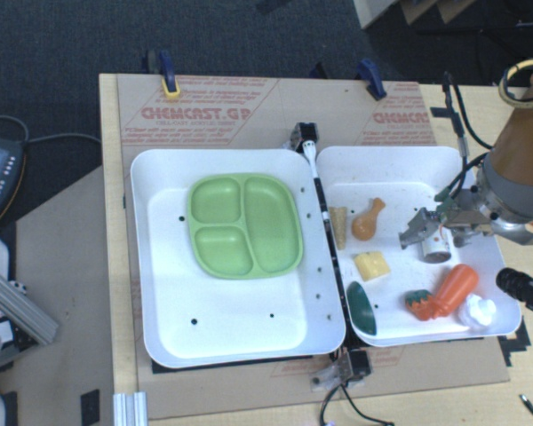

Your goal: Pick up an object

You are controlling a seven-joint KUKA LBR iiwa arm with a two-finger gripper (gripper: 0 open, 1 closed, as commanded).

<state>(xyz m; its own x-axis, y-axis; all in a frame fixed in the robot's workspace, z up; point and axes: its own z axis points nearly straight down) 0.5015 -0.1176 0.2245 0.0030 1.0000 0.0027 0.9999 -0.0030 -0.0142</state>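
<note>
Where the brown board under the bins (249, 105) shows, reads "CHEMCAST GP" in faded red print, once behind the left bin (160, 264) and again, partly cut off, behind the right bin (400, 162). Carries two blue clamps at its far edge (167, 69). Holds, in the left bin, a green divided plate (246, 224) set toward the far half, with bare white floor along the near and left walls. Holds, in the right bin, a toy drumstick (366, 220), a pale block just beside the dividing wall (339, 226), a yellow cheese wedge (371, 265), a dark green piece at the near-left corner (361, 309), an orange carrot (444, 293) and a small white object (478, 311) by the near-right wall. Hangs the jaws (429, 236) low over the right bin, above the carrot; cannot tell how far apart, nothing visibly gripped.
</note>
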